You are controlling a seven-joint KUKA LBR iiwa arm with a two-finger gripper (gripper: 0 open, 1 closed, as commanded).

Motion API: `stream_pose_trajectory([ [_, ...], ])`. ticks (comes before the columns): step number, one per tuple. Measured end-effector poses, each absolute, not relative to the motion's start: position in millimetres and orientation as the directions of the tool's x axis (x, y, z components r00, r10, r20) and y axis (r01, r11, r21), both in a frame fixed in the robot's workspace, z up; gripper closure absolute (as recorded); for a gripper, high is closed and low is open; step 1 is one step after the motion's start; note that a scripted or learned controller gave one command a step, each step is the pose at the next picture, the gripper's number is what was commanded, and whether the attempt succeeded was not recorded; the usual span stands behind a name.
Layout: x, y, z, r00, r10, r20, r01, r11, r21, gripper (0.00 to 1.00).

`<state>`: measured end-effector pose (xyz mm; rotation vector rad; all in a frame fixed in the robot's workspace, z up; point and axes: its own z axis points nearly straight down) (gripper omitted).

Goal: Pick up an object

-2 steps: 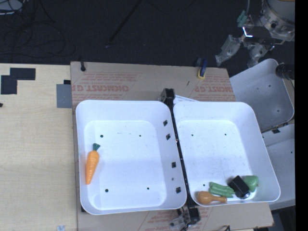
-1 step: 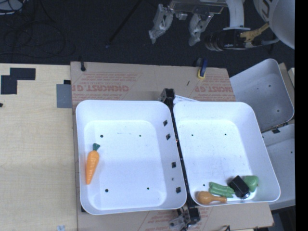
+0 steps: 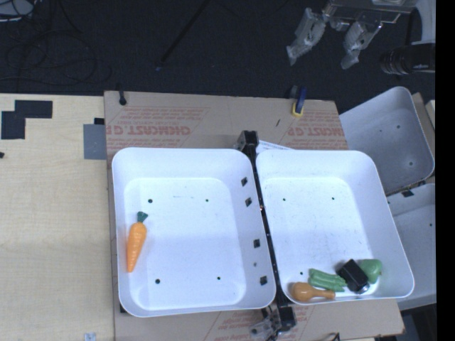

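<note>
At the top right of my view, well above the bench and against the dark floor, the gripper (image 3: 329, 42) hangs with its two pale, blocky fingers (image 3: 306, 37) spread wide apart and nothing between them; the glare on the wrist housing above them washes out most of its detail. Below it I see two shallow white bins side by side on a sheet of brown printed cardboard (image 3: 213, 123), their walls smooth and rounded at the corners, their floors dotted with small dark holes. The left bin (image 3: 121, 169) holds one thing, a toy carrot (image 3: 135, 244), glossy orange, tapering downward with a small green tuft at its top, lying near the left wall roughly upright in my picture. The right bin (image 3: 377, 172) has its contents crowded into the near right corner: a green pea pod (image 3: 326, 280), long and bumpy, lying aslant; a black blocky object (image 3: 353, 275) just beside it, boxy with a slight sheen, which I cannot name more exactly; a rounded green piece (image 3: 372, 267) touching the black block on its far side, partly hidden by it; and an orange-tan pear-shaped toy (image 3: 310, 292), bulbous at one end with a narrow neck, lying against the front wall under the pea pod. A black clamp strip (image 3: 257, 212) runs between the two bins. The gripper is well apart from all of these things.
</note>
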<state>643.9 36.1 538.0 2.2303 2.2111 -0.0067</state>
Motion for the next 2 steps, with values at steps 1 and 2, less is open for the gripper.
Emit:
stream_pose_trajectory([
  [1,644.2,43,547,-0.004,1.000,-0.002,1.000,0.004,-0.007,1.00],
  [2,643.2,142,536,-0.010,1.000,0.002,1.000,0.010,-0.007,1.00],
])
